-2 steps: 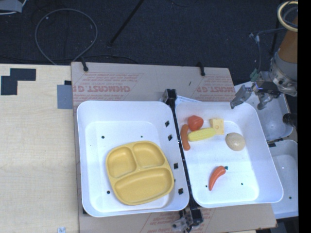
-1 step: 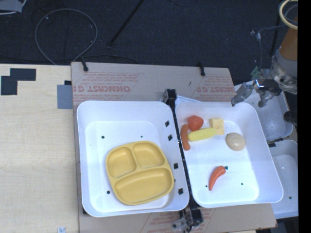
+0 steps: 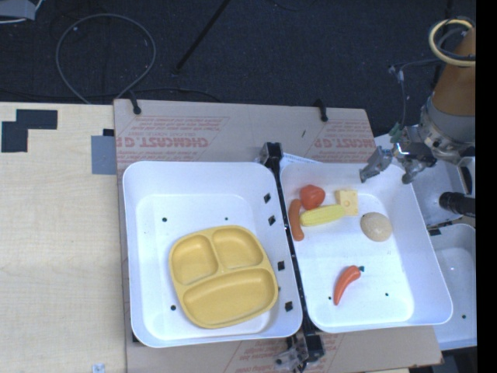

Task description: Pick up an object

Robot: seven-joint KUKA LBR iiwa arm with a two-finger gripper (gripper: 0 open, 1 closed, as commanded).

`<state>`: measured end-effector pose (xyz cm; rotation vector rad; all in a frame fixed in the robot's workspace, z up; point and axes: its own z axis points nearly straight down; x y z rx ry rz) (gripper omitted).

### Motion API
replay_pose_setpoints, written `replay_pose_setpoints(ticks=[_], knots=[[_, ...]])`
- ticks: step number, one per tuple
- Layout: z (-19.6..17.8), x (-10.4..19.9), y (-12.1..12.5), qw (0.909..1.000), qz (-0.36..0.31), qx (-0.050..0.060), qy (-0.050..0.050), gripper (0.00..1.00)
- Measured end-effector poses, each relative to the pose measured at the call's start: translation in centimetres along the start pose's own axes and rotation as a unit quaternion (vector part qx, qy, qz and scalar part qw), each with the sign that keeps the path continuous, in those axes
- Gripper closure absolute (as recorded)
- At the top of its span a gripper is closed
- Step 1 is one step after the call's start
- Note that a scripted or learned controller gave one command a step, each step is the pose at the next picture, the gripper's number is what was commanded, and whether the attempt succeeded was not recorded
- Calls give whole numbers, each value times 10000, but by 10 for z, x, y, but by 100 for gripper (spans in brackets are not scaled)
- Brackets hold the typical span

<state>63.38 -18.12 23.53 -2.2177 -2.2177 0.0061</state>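
Nothing picked yet, I judge: my gripper hangs empty with its jaws spread open, over the far right corner of the right bin, wrist tilted and the arm coming in from the right. All candidates lie in that bin below and left of my jaws: potato nearest, cheese wedge, corn cob, tomato, sausage, and chili pepper farthest. Left: choose, descend, close, lift.

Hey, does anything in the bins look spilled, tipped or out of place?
Nothing stands out. The yellow tray lies flat in the left bin; the toy foods, like the carrot, lie loose in the right bin.
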Motion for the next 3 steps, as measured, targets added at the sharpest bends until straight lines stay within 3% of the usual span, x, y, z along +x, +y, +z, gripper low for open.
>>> replay_pose_setpoints(ticks=[2, 3], knots=[[105, 16, 3, 10000, -15, 2, 4, 0], [91, 15, 3, 10000, -14, -17, -1, 100]])
